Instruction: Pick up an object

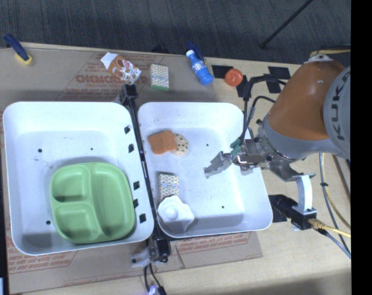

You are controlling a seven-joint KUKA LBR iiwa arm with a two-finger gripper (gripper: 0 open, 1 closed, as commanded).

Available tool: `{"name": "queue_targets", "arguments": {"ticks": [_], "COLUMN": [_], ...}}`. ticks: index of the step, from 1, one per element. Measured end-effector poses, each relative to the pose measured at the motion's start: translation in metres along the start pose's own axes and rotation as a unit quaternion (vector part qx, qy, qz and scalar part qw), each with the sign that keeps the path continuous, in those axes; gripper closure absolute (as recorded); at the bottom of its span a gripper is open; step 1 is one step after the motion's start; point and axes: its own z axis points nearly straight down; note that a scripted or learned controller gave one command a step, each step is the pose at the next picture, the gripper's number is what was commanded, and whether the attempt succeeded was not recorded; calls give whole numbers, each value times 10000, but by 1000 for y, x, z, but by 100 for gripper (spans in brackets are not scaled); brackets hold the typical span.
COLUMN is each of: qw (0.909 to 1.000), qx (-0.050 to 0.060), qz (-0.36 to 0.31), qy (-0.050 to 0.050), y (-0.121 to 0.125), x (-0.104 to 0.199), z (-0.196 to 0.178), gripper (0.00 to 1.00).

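The pincer [215,165] hangs over the right bin [232,112], above a bare patch of its floor on the right-hand side. Its fingers look spread apart with nothing between them, so it counts as released and holding nothing.

The things it could pick up all lie to its left in that bin: an orange biscuit-like piece [162,141] touching a speckled cookie [181,145] toward the far side, a small patterned packet [169,182] nearer the middle, and a white bottle-like lump [174,211] at the near left corner. The left bin [20,118] carries a green divided tray [91,201].

The plain risk is that the pincer comes down where it hangs and shuts on bare plastic, since no object sits under it. If it heads for the orange piece, the touching cookie may be nudged or caught along with it. The packet lies flat and may slip out. The white lump sits against the bin wall, which could block one finger.
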Motion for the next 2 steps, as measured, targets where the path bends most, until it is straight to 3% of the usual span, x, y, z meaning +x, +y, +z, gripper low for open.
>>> {"name": "queue_targets", "arguments": {"ticks": [1,2], "qw": [10000,10000], "qx": [-21,-33], "qz": [7,-24], "qy": [11,19], "y": [3,5], "x": [39,40], "z": [164,153], "gripper": [0,100]}}
